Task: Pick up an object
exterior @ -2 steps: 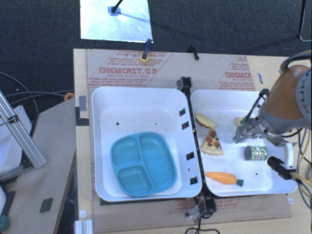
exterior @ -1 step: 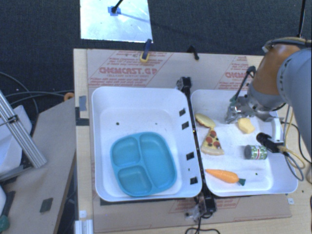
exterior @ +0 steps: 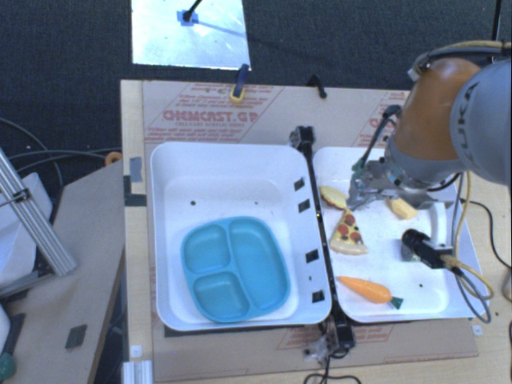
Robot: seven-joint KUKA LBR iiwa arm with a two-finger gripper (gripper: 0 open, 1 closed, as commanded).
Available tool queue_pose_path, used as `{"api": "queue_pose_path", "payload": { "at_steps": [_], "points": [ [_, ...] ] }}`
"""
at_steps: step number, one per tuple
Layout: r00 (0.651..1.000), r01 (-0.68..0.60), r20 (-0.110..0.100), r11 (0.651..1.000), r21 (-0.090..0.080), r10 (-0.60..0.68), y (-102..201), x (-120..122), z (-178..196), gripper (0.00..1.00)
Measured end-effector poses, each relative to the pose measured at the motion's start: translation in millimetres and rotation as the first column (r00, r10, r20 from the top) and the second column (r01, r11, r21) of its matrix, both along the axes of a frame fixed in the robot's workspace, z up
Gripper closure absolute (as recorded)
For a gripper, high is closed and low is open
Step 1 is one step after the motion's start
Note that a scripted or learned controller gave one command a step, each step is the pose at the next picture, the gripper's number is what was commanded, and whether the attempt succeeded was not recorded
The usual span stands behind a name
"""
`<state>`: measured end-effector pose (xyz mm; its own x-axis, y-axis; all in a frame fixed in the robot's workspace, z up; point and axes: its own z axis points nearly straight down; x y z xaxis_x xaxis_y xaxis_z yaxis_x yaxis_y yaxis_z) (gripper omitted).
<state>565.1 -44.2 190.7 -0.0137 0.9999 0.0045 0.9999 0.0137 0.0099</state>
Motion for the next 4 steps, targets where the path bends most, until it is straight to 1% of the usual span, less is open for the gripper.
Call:
{"api": "queue_pose_path", "payload": {
  "at_steps": [1,2,3,4],
  "points": [
    [1.0,0.012,-0.015,1.0,-0.002,-0.012,27,-82,-7,1.0],
    [1.0,0.012,-0.005,1.0,-0.005,-0.012,25,-77,4,1.0],
    [1.0,0.003,-0.004,1.0,-0.003,-0.003,84,-67,50,1.0],
    [1.0,0.017,-0.004,1.0,-0.007,-0.017,24,-36,66,1.0]
  ]
}}
